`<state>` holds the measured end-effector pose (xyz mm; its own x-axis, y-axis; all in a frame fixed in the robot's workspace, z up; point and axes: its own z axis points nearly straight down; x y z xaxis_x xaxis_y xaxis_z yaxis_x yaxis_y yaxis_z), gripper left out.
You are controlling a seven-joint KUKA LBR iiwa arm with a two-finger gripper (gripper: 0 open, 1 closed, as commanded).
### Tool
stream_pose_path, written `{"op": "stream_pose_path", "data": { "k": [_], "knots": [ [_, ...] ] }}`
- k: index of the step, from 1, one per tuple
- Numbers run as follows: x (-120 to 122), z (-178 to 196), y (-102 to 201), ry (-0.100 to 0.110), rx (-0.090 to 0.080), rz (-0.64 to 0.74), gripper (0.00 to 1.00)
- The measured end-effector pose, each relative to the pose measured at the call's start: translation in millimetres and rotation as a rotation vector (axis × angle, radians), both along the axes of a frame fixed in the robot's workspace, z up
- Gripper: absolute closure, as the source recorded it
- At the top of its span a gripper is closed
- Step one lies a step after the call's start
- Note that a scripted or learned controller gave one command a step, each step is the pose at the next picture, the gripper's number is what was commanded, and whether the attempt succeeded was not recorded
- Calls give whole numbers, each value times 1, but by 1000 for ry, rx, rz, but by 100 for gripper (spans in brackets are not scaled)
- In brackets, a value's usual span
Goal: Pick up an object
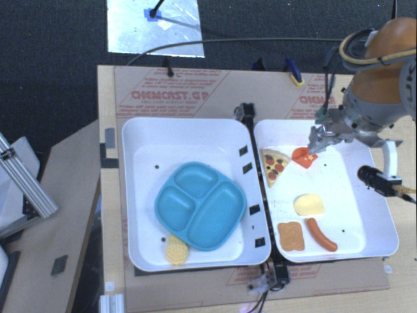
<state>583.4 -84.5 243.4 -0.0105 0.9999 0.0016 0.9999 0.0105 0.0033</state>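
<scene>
Two white bins sit side by side on the table (pixel 163 90), which is covered by a brown sheet with red print. The left bin (pixel 140 142) holds a blue divided plate (pixel 200 205) lying a little askew near its middle, and a small round yellow waffle (pixel 176 250) just beside the plate's near edge, partly tucked under it.

The right bin (pixel 378 237) holds five toy foods. A pizza slice (pixel 273 164) lies by the bin's left wall, its point toward the near side. A red piece (pixel 303 156) lies just right of the pizza slice. Nearer the camera, a pale yellow lump (pixel 308 205) sits around the middle of the bin. Below it are a square of orange toast (pixel 290 235) and a red sausage (pixel 322 234), side by side and near each other at the front of the bin.

The grey arm (pixel 374 103) with its orange band comes in from the right, over the far right corner of the right bin. The tool (pixel 318 142) is low over the far part of that bin, its tip just above and touching or nearly touching the red piece. I cannot tell whether it is released or clenched, since the wrist hides it, and nothing can be seen lifted off the bin floor.

Beyond the table, a shiny silver sheet (pixel 153 18) lies on the dark floor.
</scene>
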Motion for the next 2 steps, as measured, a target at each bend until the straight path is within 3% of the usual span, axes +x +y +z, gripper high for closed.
{"op": "stream_pose_path", "data": {
  "k": [2],
  "knots": [
    [7,-1,106,1,1,1,100]
  ]
}}
